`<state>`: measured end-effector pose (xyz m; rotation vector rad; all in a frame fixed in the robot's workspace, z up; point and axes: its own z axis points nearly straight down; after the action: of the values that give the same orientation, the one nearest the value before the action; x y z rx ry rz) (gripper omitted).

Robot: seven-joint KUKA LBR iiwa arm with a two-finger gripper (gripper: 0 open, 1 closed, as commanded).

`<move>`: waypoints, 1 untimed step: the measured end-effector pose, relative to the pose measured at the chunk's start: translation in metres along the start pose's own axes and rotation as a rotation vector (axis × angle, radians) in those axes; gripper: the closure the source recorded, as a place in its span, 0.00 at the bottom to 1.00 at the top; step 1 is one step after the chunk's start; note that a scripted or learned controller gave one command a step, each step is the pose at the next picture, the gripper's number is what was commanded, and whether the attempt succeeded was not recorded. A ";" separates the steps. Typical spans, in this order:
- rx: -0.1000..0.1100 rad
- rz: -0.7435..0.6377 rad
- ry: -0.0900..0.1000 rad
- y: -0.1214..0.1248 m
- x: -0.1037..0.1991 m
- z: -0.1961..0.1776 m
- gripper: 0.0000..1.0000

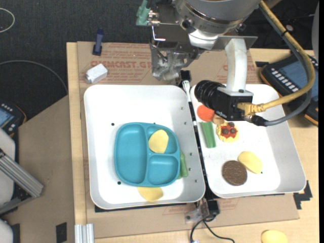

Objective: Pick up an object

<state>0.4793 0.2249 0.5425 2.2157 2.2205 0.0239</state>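
My gripper [169,67] hangs over the back rim of the left bin [101,135], near its right corner, with no object seen in it. In that bin lies a teal divided plate [136,153] with a yellow piece [158,140] in its upper right compartment. A second yellow piece [150,192] lies in front of the plate and a green strip [183,166] along its right edge. The right bin [283,151] holds an orange piece [205,113], a green stick [208,134], a yellow and red item [227,131], a brown disc [235,172] and a yellow lump [249,161].
A white block [96,73] and a blue item [98,42] lie on the cardboard behind the left bin. A dark handset [288,75] sits at the right. A yellow object [273,236] lies in front of the bins.
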 end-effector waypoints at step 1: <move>0.010 -0.001 -0.005 0.000 0.001 -0.004 1.00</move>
<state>0.4792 0.2256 0.5461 2.2169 2.2244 0.0073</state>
